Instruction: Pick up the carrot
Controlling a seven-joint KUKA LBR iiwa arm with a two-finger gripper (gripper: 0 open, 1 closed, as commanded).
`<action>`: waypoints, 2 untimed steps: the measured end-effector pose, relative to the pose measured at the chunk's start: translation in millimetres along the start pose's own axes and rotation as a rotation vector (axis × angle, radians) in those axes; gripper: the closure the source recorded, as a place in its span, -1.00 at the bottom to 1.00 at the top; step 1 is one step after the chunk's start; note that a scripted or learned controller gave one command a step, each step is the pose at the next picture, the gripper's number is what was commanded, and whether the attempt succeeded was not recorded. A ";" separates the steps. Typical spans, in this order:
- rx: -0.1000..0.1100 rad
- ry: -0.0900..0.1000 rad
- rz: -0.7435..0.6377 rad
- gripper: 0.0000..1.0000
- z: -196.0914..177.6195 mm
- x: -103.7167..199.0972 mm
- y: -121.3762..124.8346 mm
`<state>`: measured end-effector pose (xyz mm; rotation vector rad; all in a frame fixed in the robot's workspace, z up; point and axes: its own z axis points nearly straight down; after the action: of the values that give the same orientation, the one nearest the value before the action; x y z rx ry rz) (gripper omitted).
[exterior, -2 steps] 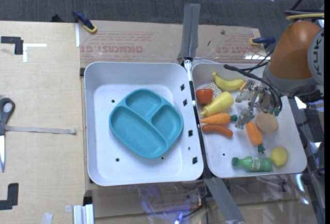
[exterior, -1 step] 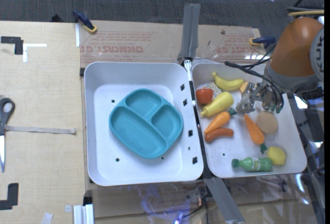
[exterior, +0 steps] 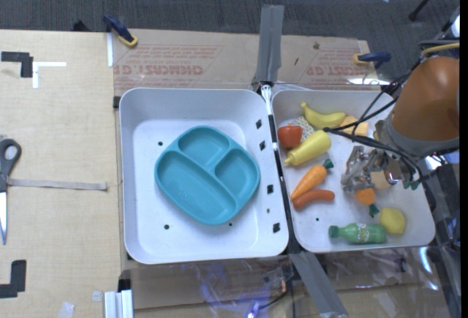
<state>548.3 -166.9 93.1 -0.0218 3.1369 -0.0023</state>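
The carrot (exterior: 308, 182), orange with a small green top, lies slanted in the left half of the right bin (exterior: 314, 242). My gripper (exterior: 357, 175) hangs low over the middle of that bin, a short way to the right of the carrot and apart from it. Nothing shows held in it. The grey arm with its orange band (exterior: 436, 96) comes in from the right above it.
Around the carrot lie a red-orange piece (exterior: 314, 198), a yellow vegetable (exterior: 308, 148), a tomato (exterior: 289, 136) and a banana (exterior: 324, 118). A small orange item (exterior: 365, 197), a lemon (exterior: 393, 220) and a green bottle (exterior: 358, 234) sit near the gripper. The left bin (exterior: 139, 236) holds a blue divided plate (exterior: 207, 175).
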 end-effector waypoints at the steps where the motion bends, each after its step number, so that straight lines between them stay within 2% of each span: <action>1: 0.000 0.000 -0.302 1.00 -6.6 61.9 2.9; 2: -0.002 -0.003 -0.172 1.00 -123.0 46.0 93.7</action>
<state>500.5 -73.7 215.8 -0.2908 3.1211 -0.0005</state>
